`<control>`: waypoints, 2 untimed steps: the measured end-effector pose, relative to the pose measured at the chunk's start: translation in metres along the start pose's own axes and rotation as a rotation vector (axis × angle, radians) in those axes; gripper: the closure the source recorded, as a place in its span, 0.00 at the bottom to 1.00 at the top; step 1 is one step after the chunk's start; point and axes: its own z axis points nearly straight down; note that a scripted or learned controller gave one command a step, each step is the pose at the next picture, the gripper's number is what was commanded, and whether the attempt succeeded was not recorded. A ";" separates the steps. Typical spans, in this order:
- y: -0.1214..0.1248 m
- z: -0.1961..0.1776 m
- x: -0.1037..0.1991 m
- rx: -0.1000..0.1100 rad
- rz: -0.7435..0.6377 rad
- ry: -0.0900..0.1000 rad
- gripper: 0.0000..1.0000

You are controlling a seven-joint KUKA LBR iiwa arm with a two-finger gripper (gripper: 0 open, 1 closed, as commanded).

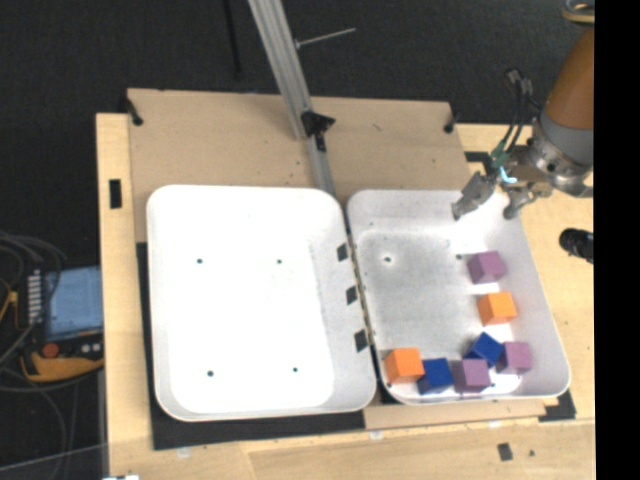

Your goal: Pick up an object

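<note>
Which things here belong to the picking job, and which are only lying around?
For the job: gripper; right bin with purple, orange and blue blocks.

Lying about: left bin; metal pole; blue device with cables.

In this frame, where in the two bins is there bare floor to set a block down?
The left bin is bare throughout. The right bin is free in its upper-left and middle, near the divider. It is crowded along its right side and bottom edge, from the purple block to the orange block.

Dark carpet floor (420,28); wooden bench (115,268); metal pole (285,68); cables (30,388) left.
</note>
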 end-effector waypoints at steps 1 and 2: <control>0.001 -0.003 -0.001 -0.004 -0.002 -0.003 0.00; -0.005 0.050 -0.011 0.000 0.004 -0.004 0.00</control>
